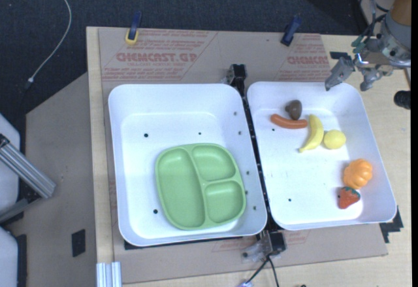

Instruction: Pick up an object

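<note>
My gripper [353, 78] hangs over the far right corner of the right bin [313, 210], open, with nothing between its fingers. Below and left of it lie a brown round piece [294, 109], a red-orange sausage [289, 122], a yellow banana [313, 134] and a yellow lemon [334, 139]. Nearer the front right sit an orange fruit [357, 173] and a red strawberry [348, 197].
The left bin [130, 116] holds a green divided plate [200, 184]. Black clips [236, 73] join the bins at the back and at the front. Blue clamps [290, 31] hold the cardboard at the far edge.
</note>
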Controlling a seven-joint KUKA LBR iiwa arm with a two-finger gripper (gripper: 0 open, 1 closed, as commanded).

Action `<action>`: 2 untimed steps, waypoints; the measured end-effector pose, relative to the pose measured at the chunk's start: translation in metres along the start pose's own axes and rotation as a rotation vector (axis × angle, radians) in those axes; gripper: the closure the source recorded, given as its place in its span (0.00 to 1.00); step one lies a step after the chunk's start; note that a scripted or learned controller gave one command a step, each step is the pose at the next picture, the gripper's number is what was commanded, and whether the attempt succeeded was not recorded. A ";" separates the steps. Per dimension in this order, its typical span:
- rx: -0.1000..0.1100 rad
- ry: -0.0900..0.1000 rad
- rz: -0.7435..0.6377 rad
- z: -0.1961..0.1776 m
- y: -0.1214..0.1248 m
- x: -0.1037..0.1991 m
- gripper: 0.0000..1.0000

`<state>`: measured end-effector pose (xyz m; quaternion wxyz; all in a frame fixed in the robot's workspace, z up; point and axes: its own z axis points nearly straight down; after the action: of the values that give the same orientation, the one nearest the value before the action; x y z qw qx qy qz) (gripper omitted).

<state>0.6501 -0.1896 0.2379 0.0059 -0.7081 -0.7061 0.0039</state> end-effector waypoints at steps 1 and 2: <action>-0.014 -0.003 -0.003 -0.009 0.003 0.001 0.00; -0.011 -0.002 -0.004 0.049 0.006 0.007 0.00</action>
<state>0.6559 -0.1822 0.1885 0.0013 -0.7069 -0.7074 0.0007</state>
